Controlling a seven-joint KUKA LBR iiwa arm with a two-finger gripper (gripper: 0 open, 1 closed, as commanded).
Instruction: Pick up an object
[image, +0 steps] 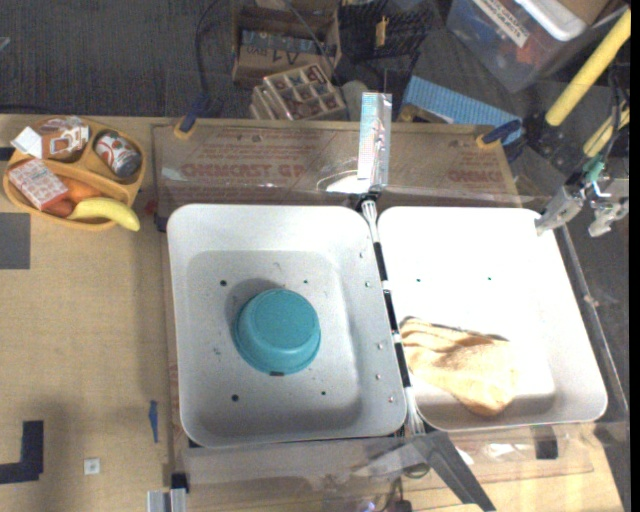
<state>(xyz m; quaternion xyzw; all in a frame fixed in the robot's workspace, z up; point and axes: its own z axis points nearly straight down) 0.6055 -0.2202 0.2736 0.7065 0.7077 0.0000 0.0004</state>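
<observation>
The gripper (590, 205) sits just past the upper right corner of the right bin (470, 240), off its rim; it hangs apart from the bin; its metal parts look pale and blurred.

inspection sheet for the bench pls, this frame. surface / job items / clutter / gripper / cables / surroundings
Surface: two white bins side by side, left bin, right bin, on a wooden bench.
Job items: teal bowl upside down in the left bin; tan cloth crumpled at the right bin's near edge.
Clutter: yellow tray of toy food with a banana, far left.
Gripper: gripper at the right bin's far right corner, fingers unclear.
Cables: dark cables on the floor behind.
Surroundings: boxes, crates beyond the bench.
</observation>
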